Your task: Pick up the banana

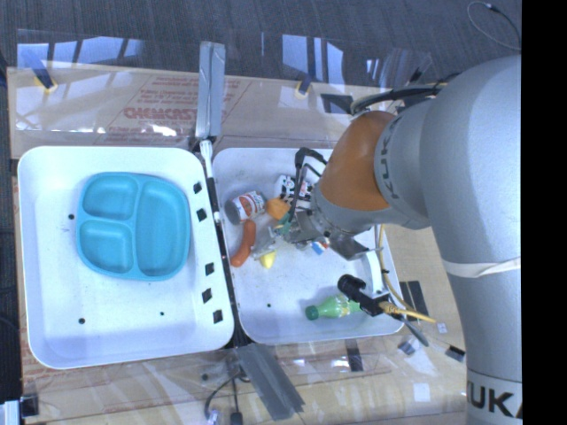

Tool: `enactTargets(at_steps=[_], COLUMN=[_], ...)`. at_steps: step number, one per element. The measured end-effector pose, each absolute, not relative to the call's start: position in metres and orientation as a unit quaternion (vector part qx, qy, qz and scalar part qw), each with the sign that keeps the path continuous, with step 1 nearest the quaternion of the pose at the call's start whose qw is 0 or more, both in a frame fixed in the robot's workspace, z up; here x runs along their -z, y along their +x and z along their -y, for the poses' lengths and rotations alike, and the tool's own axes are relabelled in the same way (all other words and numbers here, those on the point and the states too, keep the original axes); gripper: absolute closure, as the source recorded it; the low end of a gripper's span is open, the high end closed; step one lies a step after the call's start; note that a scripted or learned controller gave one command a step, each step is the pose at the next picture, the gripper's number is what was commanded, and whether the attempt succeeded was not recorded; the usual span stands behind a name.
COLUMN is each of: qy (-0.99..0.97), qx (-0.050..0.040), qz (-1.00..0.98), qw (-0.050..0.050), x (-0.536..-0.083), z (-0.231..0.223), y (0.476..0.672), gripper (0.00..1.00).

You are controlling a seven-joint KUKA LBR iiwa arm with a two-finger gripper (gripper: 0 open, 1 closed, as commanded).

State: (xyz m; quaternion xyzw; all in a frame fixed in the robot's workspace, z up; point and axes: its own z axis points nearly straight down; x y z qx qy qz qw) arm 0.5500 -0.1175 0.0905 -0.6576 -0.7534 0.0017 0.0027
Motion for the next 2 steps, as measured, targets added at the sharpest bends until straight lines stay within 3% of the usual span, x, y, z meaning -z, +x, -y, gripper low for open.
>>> enactTargets(at_steps=[1, 2], qy=[-0.656, -0.678], qx=[-0.0029, -0.0006], qz=[0.755, 0.735], qw=[0.004, 0.001], x=[-0.100, -0.234], z=[0.118, 0.047], y=[0.550, 0.614], gripper=[1.00, 1.00])
